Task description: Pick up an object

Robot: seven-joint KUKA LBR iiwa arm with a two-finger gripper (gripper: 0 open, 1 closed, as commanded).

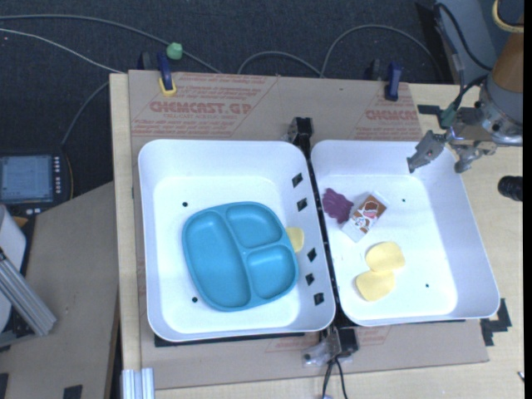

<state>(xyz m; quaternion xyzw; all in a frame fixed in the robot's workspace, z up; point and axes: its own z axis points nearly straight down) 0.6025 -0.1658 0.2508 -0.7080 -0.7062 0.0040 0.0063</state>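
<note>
My gripper (442, 156) hangs open over the far right corner of the right bin (440, 306), with nothing between its fingers. Lying in that bin are a purple lump (336, 204), a small brown and white packet (366, 214) beside it, and two pale yellow pieces (385, 257) (375, 285) nearer the front. All of these sit to the left of and below the gripper, well apart from it.
The left bin (166, 189) holds a blue divided tray (239, 254) with a small yellow piece (295, 238) at its right edge. Black clips line the divider between bins. Clamps (167, 80) (391, 86) hold the board at the back.
</note>
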